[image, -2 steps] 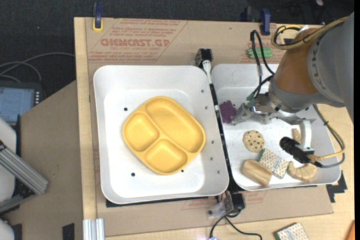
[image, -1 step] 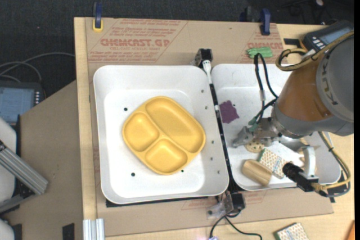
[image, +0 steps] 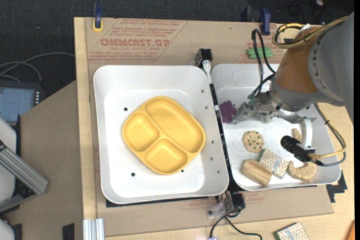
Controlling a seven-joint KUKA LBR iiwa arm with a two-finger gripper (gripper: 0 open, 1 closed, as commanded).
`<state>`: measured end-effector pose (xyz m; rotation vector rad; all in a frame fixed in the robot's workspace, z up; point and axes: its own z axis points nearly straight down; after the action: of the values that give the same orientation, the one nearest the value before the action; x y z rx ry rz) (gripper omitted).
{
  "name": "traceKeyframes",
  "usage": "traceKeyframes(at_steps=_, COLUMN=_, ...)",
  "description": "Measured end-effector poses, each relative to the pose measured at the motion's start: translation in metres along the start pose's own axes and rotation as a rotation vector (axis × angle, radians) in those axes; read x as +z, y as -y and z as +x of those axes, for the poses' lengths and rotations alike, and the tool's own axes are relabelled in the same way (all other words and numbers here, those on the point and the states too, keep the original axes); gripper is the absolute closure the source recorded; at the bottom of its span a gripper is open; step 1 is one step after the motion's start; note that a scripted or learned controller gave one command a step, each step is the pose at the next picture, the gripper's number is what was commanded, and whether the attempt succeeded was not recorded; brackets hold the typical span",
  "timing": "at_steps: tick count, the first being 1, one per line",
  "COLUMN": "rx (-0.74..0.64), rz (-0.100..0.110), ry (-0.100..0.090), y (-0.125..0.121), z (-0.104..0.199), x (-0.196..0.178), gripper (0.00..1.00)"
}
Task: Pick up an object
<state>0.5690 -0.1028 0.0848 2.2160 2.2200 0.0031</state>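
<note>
Bins of shallow white plastic are seen side by side on the bench: the left white bin [image: 107,137] holds a yellow three-compartment plastic tray [image: 163,134], set at a slant near its middle. The right white bin [image: 230,78] holds the small items. A small purple object [image: 227,111] lies against its left wall, a round chocolate-chip cookie [image: 253,141] sits near the middle, and a tan bread-roll-shaped piece [image: 256,171] rests by the near edge. Just beside the roll a small patterned square packet [image: 272,162] is seen, and a pale crescent-shaped pastry [image: 301,171] lies to its right. The grey two-finger gripper [image: 254,111] is lowered into the right bin, between the purple object and the cookie; whether it is spread or closed cannot be told, and nothing is seen held by it
</note>
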Motion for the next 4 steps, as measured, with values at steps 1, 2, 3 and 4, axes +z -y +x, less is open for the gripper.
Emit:
traceKeyframes(at_steps=1, rx=0.003, rz=0.010, ry=-0.004, y=0.075, z=0.010, x=0.000, gripper=0.00)
traceKeyframes(at_steps=2, rx=0.000, rz=0.000, ry=0.000, y=0.016, z=0.006, x=0.000, gripper=0.00)
traceKeyframes(at_steps=3, rx=0.004, rz=0.012, ry=-0.005, y=0.082, z=0.008, x=0.000, gripper=0.00)
traceKeyframes(at_steps=4, rx=0.000, rz=0.001, ry=0.000, y=0.039, z=0.007, x=0.000, gripper=0.00)
